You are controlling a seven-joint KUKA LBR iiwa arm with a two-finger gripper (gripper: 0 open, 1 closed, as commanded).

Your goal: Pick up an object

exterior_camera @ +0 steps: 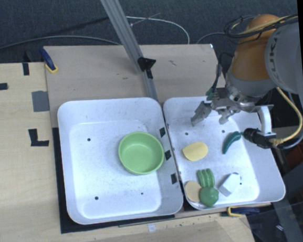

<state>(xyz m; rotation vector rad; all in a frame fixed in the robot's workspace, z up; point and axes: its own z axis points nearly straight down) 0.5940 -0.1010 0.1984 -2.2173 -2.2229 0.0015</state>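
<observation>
The gripper (212,115) hangs over the right bin (262,184), its 2 fingers (198,113) spread apart and grasping nothing. Just beside it lies a dark green pepper (230,142), its long axis slanting from lower left to upper right, near a yellow piece (195,151).

Bowl (141,153) in left bin (83,124) (food items (195,151) right).

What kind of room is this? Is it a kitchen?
Probably a robot lab, not a kitchen: a robot arm with a gripper reaches over two white bins of toy-like food, with loose cables behind.
</observation>
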